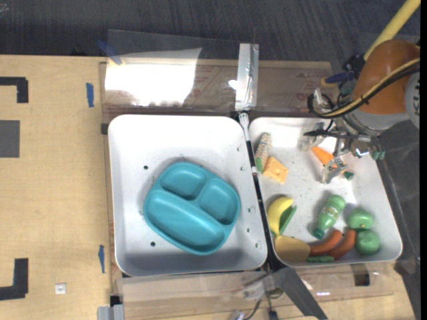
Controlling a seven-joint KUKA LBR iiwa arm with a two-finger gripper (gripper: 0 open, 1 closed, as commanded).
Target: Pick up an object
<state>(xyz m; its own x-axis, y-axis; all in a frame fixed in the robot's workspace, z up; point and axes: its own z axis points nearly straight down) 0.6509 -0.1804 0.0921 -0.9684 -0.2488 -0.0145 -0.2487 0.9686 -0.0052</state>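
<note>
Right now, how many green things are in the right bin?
3: a green bottle mid-bin, a green apple to its right, and a second green fruit just below that, near the bin's lower right corner. Others may be hidden.

Wooden bench [53,199] bears two white bins: left bin [127,199], right bin [387,205], side by side.

Robotics lab, plywood desk [53,179] with black tape marks [17,89] and blue tape bits [90,94], two white bins [127,139], toy food [333,212], cabled robot arm [387,79], dark carpet [200,5]
</note>
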